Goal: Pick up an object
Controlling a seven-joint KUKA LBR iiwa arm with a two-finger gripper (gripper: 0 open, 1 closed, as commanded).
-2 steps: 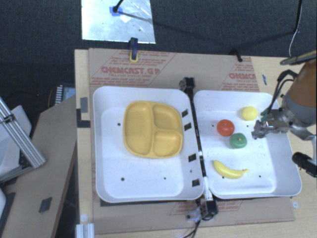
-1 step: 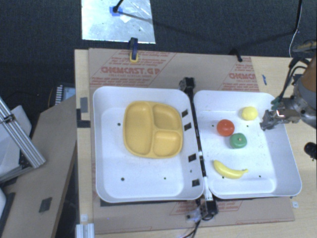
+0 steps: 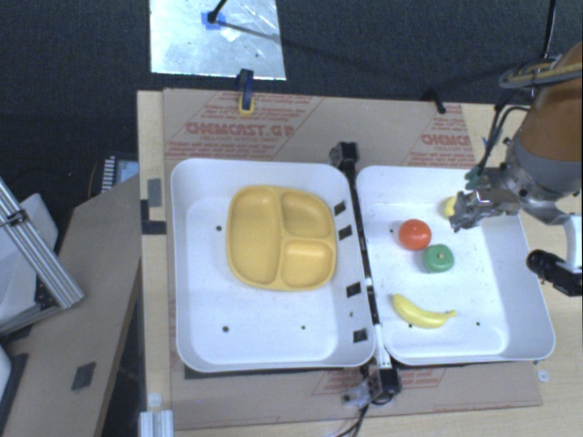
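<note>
**Gripper over right bin, upper area**

Gripper (image 3: 466, 209) low over the right bin (image 3: 519, 335), approx. 1 o'clock from the tomato (image 3: 414, 234). Finger opening: cannot tell; a small yellow item (image 3: 450, 207) sits at its tip. Green round item (image 3: 438, 259) at 4 o'clock of tomato; banana (image 3: 422, 312) at 6 o'clock. Left bin (image 3: 196, 335) carries a yellow divided plate (image 3: 280, 238).

Yellow tray (image 3: 278, 237) in left bin (image 3: 196, 335). Counter (image 3: 273, 126) under bins. Silver sheet (image 3: 216, 25) beyond. Clamp (image 3: 246, 92) at far edge.
</note>
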